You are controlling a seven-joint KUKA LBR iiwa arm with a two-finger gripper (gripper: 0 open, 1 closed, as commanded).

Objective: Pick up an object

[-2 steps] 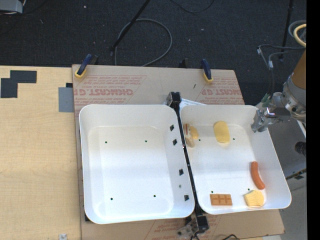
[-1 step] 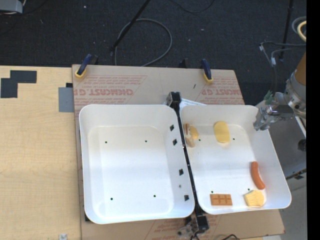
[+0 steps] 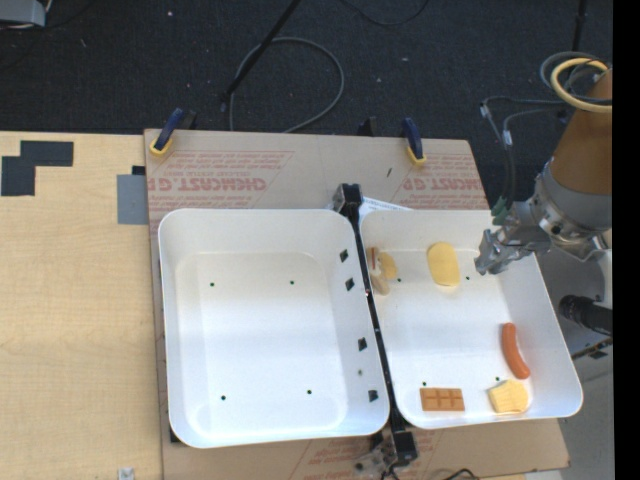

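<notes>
Two shallow white bins are seen side by side on the bench: the left bin (image 3: 190, 268) and the right bin (image 3: 545, 298). Five food-like items are counted, all lying in the right bin: one yellow oval piece (image 3: 444, 264), one pale tan piece (image 3: 381, 267) beside the divider, one orange-red sausage (image 3: 515, 351), one brown waffle square (image 3: 442, 400), and one yellow cheese wedge (image 3: 509, 397). Two clamps are counted at the far edge of the board, the left clamp (image 3: 168, 134) and the right clamp (image 3: 413, 140). One robot arm (image 3: 580, 168) is seen.
</notes>
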